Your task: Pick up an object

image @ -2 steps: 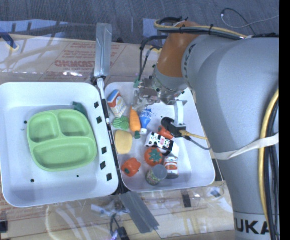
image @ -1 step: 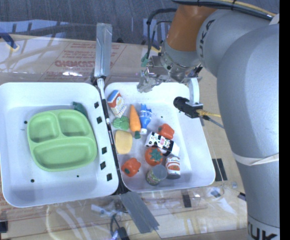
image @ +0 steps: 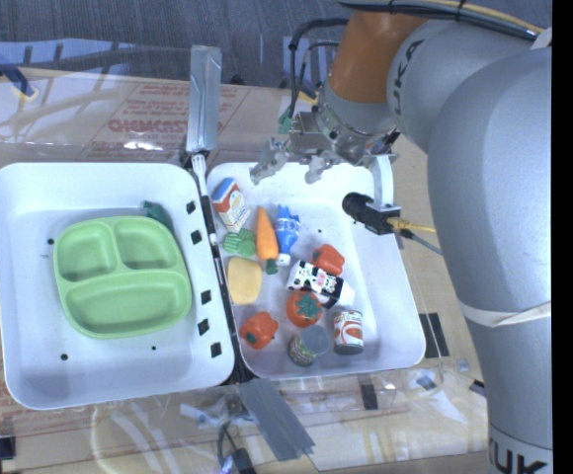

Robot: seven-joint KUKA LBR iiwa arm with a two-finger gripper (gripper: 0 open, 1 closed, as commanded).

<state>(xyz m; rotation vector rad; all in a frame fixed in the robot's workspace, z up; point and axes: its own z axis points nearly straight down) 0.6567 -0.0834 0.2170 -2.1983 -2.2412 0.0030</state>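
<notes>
My gripper [image: 286,173] hangs over the back edge of the right bin [image: 402,304], fingers spread open and nothing between them. Below and in front of it lie several toy foods. A small milk carton [image: 229,205] is closest, just under the left finger [image: 259,173]. An orange carrot [image: 266,235] and a blue bottle [image: 286,229] lie side by side behind a yellow piece [image: 244,280]. Farther forward are a black-and-white cow-patterned box [image: 314,279], a tomato [image: 303,309], a red pepper [image: 259,330] and a small can [image: 348,332].
The left bin [image: 10,294] holds a green divided plate [image: 123,275], with a dark green item [image: 156,211] at its back corner. A clip-studded divider [image: 207,265] separates the bins. The grey arm [image: 484,166] fills the right side.
</notes>
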